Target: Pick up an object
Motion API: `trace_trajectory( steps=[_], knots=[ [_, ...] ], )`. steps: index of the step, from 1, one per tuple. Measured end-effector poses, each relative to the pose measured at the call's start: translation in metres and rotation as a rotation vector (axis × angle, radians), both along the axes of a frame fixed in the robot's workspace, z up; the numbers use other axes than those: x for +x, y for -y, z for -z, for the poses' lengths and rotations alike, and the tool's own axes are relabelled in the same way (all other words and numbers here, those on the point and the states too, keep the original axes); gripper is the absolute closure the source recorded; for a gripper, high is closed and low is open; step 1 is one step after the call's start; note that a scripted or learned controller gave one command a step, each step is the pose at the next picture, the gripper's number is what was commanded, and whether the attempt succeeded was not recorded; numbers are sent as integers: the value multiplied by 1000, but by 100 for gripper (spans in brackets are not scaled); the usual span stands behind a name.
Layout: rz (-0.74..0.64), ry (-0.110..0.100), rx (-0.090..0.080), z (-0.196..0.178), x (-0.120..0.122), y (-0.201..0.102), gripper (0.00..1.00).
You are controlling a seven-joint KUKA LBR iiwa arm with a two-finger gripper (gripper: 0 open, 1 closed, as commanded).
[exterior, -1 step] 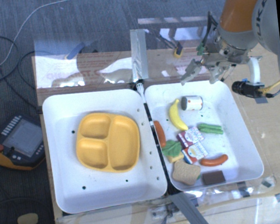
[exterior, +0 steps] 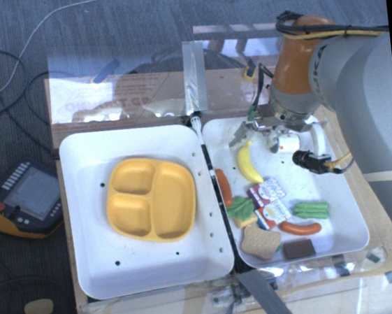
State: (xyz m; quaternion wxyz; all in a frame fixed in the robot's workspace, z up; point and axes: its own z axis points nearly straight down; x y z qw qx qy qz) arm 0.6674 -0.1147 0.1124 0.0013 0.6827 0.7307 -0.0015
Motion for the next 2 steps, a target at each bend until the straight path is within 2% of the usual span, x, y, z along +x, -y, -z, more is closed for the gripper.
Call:
trace_trajectory(
  steps=[1, 2],
  knots=[
    [-24, 0, 3, -72, 1, -61, 0],
    [-26, -1, 3, -85, -18, -44, 0]
  ],
)
